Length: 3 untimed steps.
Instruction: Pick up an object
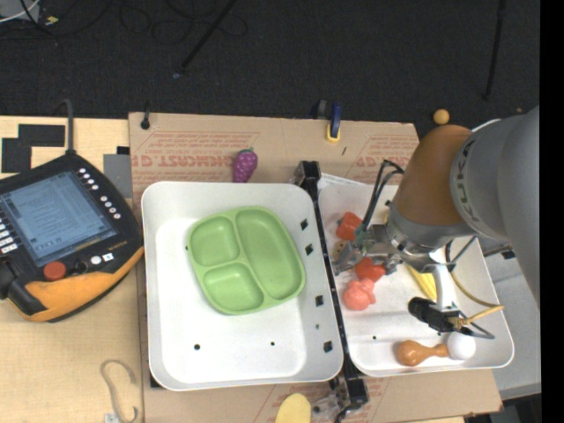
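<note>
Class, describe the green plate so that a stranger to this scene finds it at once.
Start at the left bin of the two white ones. The plate lies inside it, toward the back. It is light green with three compartments, unlike the small red, orange and pink toys in the right bin.

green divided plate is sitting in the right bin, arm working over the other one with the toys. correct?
Not quite. The camera view shows the green divided plate in the left bin, not the right one. The rest holds: the arm is over the right bin, with its tool down among the toys, near an orange piece and a pink piece.
</note>
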Available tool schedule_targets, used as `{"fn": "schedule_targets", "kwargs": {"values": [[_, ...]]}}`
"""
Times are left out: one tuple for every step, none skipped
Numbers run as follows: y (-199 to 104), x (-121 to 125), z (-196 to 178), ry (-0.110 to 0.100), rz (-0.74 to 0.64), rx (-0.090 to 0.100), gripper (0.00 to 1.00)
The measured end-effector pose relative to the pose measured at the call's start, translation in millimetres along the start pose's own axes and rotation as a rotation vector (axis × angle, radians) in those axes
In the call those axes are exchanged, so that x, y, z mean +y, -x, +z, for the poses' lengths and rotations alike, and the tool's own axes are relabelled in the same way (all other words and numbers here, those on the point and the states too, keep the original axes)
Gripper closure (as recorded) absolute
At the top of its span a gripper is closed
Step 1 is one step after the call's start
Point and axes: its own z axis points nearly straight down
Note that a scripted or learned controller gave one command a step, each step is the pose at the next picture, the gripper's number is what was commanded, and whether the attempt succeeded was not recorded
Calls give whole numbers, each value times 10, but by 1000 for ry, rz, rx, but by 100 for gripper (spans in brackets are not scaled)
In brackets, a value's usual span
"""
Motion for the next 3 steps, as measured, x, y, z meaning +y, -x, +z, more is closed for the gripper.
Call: {"fn": "schedule_targets", "kwargs": {"values": [[7,8,95,10,5,-3,0],[19,8,-14,10,12,0,100],[34,80,-617,11,-1,-2,100]]}}
